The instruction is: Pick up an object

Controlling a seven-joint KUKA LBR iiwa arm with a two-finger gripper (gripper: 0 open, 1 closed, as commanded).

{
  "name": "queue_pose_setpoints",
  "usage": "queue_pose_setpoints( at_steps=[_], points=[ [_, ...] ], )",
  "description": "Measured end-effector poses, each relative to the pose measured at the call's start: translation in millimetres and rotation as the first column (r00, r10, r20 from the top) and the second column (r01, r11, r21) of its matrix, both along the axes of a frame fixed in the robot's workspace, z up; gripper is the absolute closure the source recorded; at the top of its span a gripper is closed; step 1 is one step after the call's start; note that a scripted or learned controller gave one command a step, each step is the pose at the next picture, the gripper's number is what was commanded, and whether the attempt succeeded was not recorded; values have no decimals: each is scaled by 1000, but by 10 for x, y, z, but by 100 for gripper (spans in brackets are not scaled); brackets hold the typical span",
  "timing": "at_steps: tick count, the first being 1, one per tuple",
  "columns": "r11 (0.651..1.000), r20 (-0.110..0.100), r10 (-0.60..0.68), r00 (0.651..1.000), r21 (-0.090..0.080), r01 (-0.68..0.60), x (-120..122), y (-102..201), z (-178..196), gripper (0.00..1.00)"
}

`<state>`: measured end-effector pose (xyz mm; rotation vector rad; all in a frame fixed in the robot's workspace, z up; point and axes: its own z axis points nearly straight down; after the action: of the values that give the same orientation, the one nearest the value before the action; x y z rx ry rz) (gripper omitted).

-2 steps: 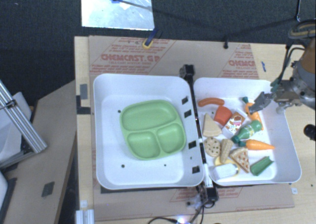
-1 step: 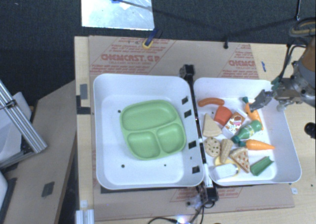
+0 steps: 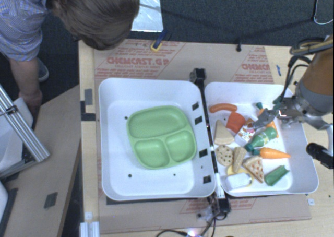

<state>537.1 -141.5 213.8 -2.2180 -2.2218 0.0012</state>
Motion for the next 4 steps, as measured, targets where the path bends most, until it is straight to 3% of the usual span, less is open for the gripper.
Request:
queue_pose_setpoints(
  at_steps=[2, 3, 4],
  points=[
    [1000, 0, -1, 1000, 0, 1, 30, -23, -883, 0],
    [1000, 28, 2, 1000, -6, -2, 115, -31, -1034, 0],
    [1000, 39, -2, 999, -17, 3, 131, -75, -931, 100]
  ],
)
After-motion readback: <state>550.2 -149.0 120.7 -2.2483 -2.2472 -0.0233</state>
